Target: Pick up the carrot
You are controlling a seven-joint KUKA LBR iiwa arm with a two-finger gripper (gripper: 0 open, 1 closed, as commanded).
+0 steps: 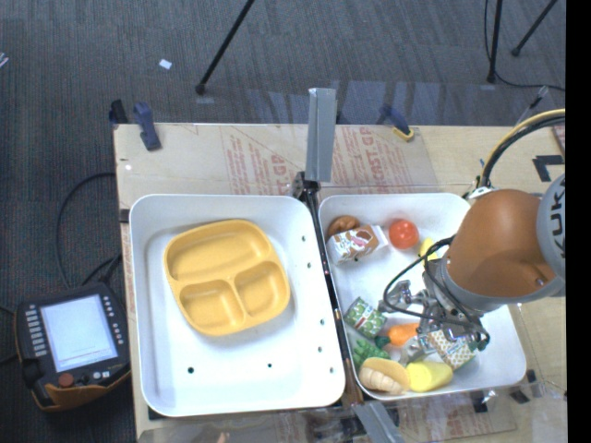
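At the far left of the frame a handheld control pad (72,351) lies on the floor, well apart from the work. Next comes the left bin (148,247), which holds a yellow divided plate (227,276) and nothing of the task. Across the divider, the right bin (499,363) is crowded: a brown pastry (343,225) and a small packet (355,244) sit near its upper left corner, a red tomato (403,233) just to their right, a green carton (364,318) lower down, then leafy greens (369,350), a bread roll (384,374) and a yellow lemon (427,376) along the lower edge. The carrot (402,334) lies in the lower middle of this bin, between the green carton and a patterned box (447,347), just above the bread roll. Only a short orange piece of it shows; its long axis appears to run roughly left to right across the frame, and which end is the tip cannot be told. The gripper (432,317) hangs over the same patch, under the arm's orange band (500,244), so the carrot sits just to its lower left, close by. Whether the gripper is spread or closed cannot be told here, and nothing is seen held. As a judgement, the coming move needs a small shift toward the lower left, closing across the carrot's short width.
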